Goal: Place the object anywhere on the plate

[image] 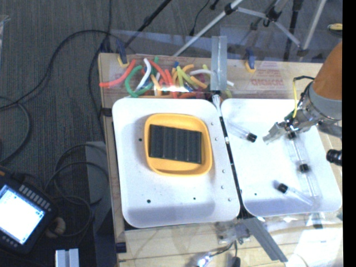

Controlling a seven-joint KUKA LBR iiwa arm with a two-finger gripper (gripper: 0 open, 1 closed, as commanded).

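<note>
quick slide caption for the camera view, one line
Dark ridged block resting on the yellow plate in the left bin; end effector over the right bin near clear black-capped tubes.

Arm (335,85): cut off by the right edge, the orange band seen only in part. Gripper (276,133): small and blurred, its outline not made out. Clear tubes (240,130) in the right bin (261,196): faint against the white, their contents not told. Plate (151,128): the middle is hidden under a dark ridged block (176,144). Handheld screen (19,211): cut by the left edge. Stand legs (261,10): cut by the top edge.
</note>
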